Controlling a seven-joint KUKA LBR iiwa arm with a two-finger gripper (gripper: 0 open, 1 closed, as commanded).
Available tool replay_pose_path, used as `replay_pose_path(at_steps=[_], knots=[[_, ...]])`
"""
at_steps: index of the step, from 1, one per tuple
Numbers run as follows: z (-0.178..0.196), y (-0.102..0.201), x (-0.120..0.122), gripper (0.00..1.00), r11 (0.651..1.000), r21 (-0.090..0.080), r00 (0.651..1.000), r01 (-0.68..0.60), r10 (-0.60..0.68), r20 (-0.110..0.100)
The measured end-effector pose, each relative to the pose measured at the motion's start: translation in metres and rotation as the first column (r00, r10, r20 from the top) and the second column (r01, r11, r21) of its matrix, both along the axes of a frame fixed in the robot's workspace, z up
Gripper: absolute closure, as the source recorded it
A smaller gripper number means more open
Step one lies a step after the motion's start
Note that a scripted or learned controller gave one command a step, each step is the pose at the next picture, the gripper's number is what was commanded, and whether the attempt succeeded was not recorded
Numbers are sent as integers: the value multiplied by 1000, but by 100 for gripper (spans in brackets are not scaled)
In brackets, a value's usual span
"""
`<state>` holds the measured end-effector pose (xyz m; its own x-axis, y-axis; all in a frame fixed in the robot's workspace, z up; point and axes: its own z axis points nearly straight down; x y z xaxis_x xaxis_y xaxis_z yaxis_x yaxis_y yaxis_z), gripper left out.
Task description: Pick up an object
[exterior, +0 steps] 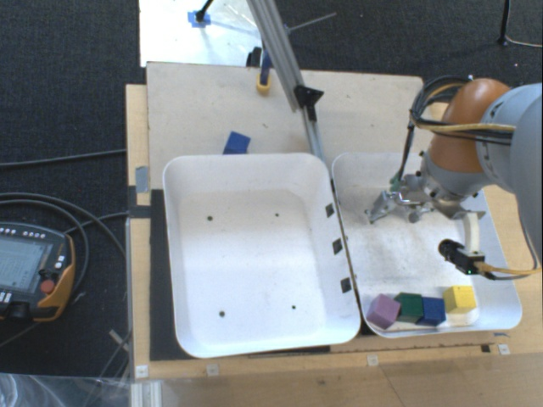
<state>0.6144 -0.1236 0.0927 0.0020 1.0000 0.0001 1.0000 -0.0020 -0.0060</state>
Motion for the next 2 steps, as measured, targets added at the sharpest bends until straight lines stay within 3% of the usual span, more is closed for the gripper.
replay_pose_path(at_steps=[1, 2], knots=[[16, 2, 4, 100, 1000, 0, 1000, -3, 3, 12], [-4, 23, -66, 100, 1000, 2, 1000, -2, 2, 0]])
